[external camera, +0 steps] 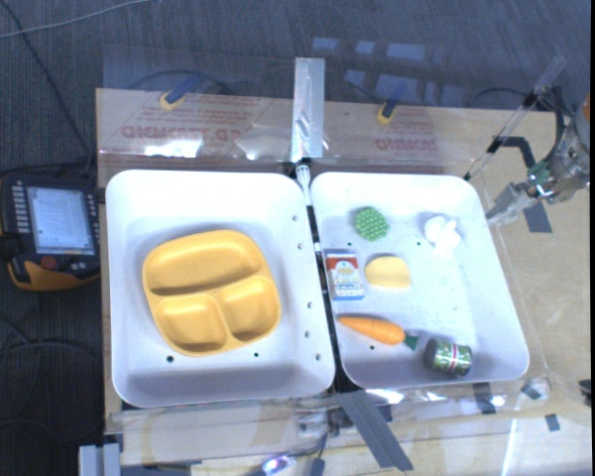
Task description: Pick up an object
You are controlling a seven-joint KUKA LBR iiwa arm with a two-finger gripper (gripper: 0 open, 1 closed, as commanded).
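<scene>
The carrot (pixel 370 329) lies just beside the can (pixel 447 355) and the small box (pixel 344 274), so your gripper (pixel 543 181), its opening impossible to tell, may knock a neighbour instead.

The claw (pixel 547 178) sits at the right edge, the arm mostly out of frame.

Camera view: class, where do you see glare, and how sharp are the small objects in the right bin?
Camera view: glare streaks the clear plastic sheet behind the bins; the white object nearly washes into the right bin; the carrot and can look soft-edged.
</scene>
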